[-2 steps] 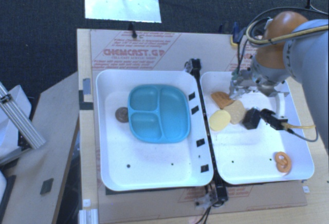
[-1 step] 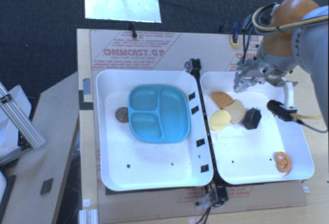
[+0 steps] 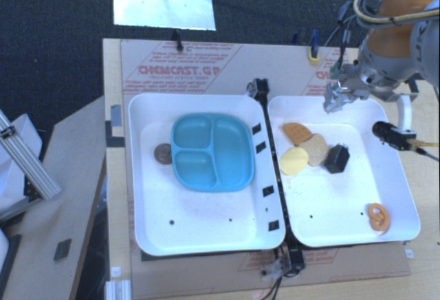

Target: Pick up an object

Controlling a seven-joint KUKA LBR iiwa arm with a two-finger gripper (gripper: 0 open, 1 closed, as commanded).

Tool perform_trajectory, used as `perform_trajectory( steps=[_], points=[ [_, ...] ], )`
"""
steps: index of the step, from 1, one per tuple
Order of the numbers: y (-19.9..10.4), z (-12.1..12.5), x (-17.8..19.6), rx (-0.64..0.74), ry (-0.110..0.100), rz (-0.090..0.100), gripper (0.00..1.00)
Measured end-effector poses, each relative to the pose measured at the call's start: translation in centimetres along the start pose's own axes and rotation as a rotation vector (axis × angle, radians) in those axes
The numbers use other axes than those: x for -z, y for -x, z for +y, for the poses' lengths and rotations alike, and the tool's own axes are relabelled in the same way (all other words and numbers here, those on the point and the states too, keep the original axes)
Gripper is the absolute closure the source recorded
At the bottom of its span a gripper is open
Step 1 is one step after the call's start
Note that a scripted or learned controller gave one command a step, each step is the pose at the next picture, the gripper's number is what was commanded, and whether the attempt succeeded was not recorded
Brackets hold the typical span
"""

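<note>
Grey pincer (image 3: 335, 100) over right bin's (image 3: 399, 175) far rim, nothing held

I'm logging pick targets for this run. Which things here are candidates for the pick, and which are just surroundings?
Candidates:
flat orange piece
round yellow piece
tan flat piece
small black block
orange pretzel-shaped piece
blue sectioned plastic plate
small brown disc

Surroundings:
left white bin
right white bin

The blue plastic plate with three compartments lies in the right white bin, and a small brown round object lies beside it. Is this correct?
Not quite. The camera view shows the blue three-compartment plastic plate in the left white bin, not the right one. The small brown round object does lie beside it.
</note>
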State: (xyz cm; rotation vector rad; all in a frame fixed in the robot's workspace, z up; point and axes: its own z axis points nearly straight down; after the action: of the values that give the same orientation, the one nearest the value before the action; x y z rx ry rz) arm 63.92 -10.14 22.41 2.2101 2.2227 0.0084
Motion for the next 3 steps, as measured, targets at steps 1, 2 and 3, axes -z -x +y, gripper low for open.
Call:
perform_trajectory(
  steps=[1, 2, 3],
  points=[
    [0.1, -0.4, 6.3, 0.000, 0.000, 0.000, 1.00],
    [-6.0, -1.7, 5.1, 0.005, -0.008, 0.003, 1.00],
    [-10.1, -2.8, 4.3, 0.003, -0.009, 0.002, 1.00]
  ],
)
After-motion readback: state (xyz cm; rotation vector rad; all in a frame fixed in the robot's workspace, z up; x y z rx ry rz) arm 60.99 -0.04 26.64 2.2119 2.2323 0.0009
